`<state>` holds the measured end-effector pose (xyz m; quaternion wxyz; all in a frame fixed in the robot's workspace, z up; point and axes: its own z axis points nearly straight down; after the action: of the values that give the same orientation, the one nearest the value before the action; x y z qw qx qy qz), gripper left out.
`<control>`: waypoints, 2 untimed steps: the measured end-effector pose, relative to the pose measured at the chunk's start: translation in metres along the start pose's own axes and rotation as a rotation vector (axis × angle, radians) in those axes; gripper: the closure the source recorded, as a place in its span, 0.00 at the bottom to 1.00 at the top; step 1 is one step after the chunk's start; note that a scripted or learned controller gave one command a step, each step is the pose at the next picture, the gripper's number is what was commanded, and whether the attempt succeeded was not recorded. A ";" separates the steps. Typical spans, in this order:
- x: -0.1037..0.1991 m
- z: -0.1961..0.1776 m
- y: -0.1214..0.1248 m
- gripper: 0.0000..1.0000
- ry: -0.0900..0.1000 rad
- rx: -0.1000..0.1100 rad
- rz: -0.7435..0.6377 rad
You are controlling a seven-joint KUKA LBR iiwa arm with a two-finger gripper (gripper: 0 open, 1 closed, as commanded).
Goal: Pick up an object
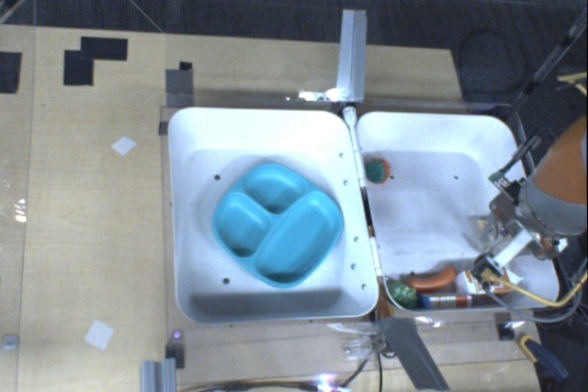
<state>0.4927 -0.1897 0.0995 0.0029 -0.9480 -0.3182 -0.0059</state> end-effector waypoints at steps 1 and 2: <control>0.002 -0.116 -0.009 1.00 -0.011 -0.005 0.371; 0.031 -0.049 -0.026 1.00 -0.013 -0.002 0.438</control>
<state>0.5016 -0.1509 0.1494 0.0011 -0.9945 -0.1045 0.0006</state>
